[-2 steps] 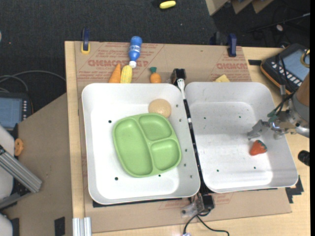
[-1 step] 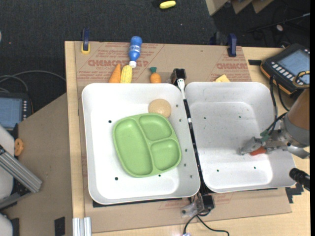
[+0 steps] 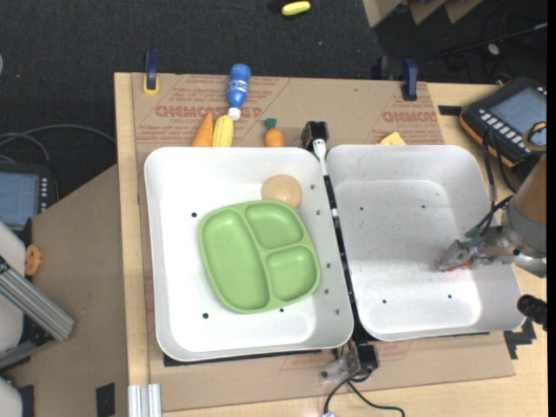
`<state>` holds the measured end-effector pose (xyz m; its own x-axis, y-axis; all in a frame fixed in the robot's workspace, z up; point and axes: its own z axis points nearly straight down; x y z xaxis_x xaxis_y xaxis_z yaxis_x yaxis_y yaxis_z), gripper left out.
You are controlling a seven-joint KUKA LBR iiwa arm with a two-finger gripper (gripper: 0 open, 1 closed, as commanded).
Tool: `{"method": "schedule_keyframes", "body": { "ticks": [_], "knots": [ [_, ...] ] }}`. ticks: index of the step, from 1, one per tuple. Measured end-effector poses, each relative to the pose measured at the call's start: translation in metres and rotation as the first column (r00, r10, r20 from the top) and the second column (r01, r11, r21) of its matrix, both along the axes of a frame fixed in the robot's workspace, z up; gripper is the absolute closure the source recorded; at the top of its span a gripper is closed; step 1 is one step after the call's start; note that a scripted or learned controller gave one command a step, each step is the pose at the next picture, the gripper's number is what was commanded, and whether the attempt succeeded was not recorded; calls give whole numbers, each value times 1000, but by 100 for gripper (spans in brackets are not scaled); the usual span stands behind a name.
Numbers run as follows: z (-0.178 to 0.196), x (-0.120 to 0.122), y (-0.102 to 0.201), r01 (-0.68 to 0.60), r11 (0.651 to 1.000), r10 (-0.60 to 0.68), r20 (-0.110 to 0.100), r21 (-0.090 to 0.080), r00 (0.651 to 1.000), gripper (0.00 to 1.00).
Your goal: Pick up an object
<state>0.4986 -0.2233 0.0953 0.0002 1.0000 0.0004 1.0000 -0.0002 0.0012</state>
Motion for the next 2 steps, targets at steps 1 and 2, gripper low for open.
{"method": "schedule_keyframes", "body": {
  "ticks": [1, 2],
  "knots": [
    [-10, 49, 68, -8, 1000, 8, 5, -1, 1000, 100],
    [96, 56, 151, -11, 1000, 11, 10, 1, 1000, 100]
  ]
}}
